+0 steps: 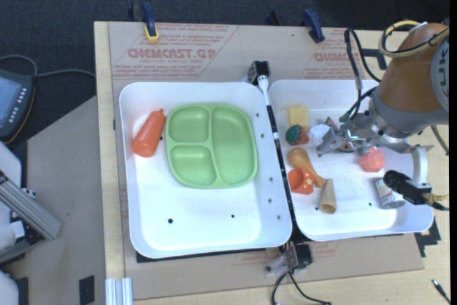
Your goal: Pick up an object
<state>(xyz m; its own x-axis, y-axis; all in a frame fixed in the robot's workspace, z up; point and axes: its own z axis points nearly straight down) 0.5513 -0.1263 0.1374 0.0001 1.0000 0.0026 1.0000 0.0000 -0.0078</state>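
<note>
My gripper (332, 141) hangs low over the middle of the right bin (357, 225), reaching in from the right. Just left of it lie a small white object (317, 133) and a green and red ball (295, 133). A pink lump (371, 160) rests right under the wrist. A yellow block (298, 116) sits toward the bin's far side. An orange drumstick-shaped toy (300, 162), a red piece (300, 184) and a tan ice-cream cone (327, 196) lie nearer the front. Nothing is visibly held.
The left bin (143, 218) holds a green divided plate (212, 145) and an orange bottle (148, 133) at its left. A small grey can (387, 193) lies at the right bin's front right. A black divider rail (275, 153) separates the bins.
</note>
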